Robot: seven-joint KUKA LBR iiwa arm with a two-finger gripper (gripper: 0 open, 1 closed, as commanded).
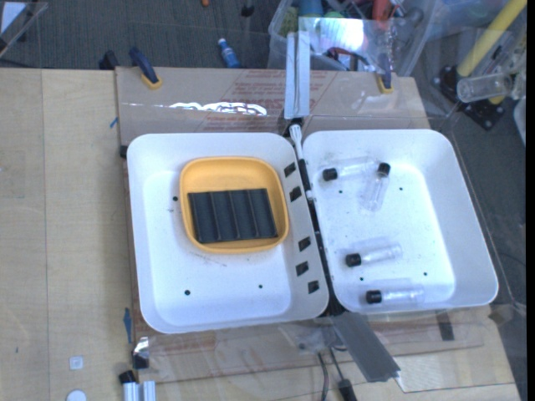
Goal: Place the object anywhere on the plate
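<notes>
Two shallow white bins sit edge to edge on a pale wooden bench [58,224], with a brown board [209,98] under their far side. A row of small black clips [301,245] runs along the seam where the bins meet, and a narrow metal strip [292,73] stands at the far end of that seam. The left bin [159,291] holds a yellow plate [194,174] with rounded corners, set toward the bin's far half. A dark ribbed block [232,215] lies flat on the plate, inside its rim and covering most of its floor. The right bin [451,224] carries four clear vials with black caps, all lying on their sides: one near the far left [355,171], one just beside it and angled [378,186], one lower down [374,255], and one close to the near wall [393,294]. None of the vials touches the plate. Beyond the bench lies grey carpet [125,15], with a blue clamp [144,67] at the board's corner, a blue marker [226,53] on the floor, and a clear plastic box [368,7] crammed with bright odds and ends. A grey metal piece [364,349] juts out below the near edge of the bins.
</notes>
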